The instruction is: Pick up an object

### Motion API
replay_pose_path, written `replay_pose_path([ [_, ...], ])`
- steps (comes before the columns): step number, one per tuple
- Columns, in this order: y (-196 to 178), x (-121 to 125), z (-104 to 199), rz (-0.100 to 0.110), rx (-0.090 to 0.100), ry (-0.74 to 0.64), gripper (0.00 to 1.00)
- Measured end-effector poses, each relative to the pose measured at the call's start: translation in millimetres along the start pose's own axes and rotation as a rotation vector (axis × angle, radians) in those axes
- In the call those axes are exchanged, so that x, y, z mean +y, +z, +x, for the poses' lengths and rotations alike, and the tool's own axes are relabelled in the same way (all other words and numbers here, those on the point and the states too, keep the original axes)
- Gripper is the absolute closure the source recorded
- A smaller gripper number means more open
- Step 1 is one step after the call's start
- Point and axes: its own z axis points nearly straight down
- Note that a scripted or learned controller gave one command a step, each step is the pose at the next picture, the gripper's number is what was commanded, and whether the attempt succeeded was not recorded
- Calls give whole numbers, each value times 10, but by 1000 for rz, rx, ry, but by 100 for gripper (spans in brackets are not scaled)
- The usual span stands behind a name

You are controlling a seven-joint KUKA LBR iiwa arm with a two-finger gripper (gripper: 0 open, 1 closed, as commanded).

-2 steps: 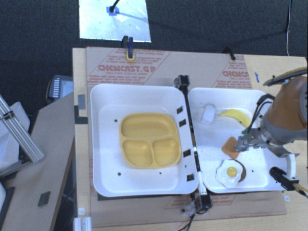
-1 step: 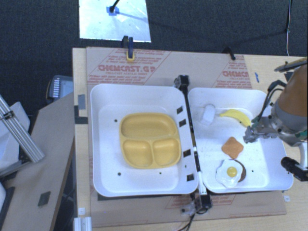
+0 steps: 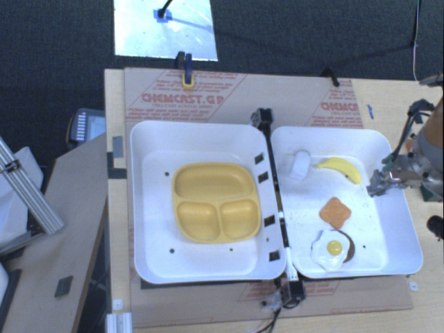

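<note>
Two white bins side by side on the bench [image 3: 114,82]. Left bin [image 3: 149,186] holds a yellow divided plate [image 3: 214,201], three compartments, lying flat near the bin's centre.

Right bin [image 3: 399,227] holds four items: a banana [image 3: 341,168] toward the far side; a small pale object [image 3: 300,165] just left of the banana (too washed out to identify); an orange square piece [image 3: 336,212] near the middle; a fried egg [image 3: 330,250] at the near side, resting on a dark disc.

Tool [image 3: 377,184] sits at the right bin's right-hand wall, just right of the banana's tip and apart from it. Nothing visible between the fingers. Whether they are spread or pressed together cannot be told (small and blurred here).
</note>
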Motion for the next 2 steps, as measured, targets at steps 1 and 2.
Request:
replay_pose_path([
  [1, -617, 91, 2, 0, 0, -1, 100],
  [2, -637, 174, 527, 5, 4, -6, 100],
])
